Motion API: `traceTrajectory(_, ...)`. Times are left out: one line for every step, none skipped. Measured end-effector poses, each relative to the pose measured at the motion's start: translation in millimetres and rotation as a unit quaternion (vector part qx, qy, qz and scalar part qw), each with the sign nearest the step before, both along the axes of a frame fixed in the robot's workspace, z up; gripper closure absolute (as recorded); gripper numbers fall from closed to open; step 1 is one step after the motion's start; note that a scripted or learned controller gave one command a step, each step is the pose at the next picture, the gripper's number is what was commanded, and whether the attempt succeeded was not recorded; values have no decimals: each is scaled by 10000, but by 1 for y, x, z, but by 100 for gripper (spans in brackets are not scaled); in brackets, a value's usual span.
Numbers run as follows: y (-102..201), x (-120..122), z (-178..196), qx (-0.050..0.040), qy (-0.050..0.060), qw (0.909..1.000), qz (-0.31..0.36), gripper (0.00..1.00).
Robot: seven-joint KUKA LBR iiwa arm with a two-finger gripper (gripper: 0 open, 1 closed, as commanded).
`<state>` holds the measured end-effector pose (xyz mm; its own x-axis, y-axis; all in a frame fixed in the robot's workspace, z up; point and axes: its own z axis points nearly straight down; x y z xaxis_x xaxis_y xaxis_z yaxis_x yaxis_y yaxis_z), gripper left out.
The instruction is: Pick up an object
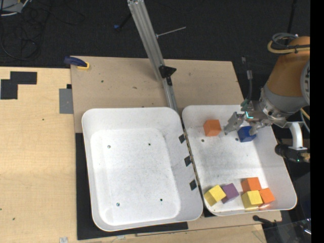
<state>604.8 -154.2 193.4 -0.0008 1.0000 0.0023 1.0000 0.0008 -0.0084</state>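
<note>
**Right bin: blocks and gripper position**

Gripper [242, 127]: over the upper part of the right bin [273, 163], fingers spread apart, nothing between them. Blue block [246, 134]: just beside and partly under the fingers, on the bin floor; contact cannot be told. Orange cube [212, 127]: near the gripper, to its left, apart from it. Cluster at the bin's lower edge: yellow cube [215, 194] touching purple cube [230, 191]; orange block [250, 184], second yellow cube [251, 199] and small orange cube [267, 195] packed together. Left bin [96, 123]: white, alongside.
</note>
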Motion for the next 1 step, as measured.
traceTrajectory(0, 1, 3, -5, -25, 10000, 2, 0)
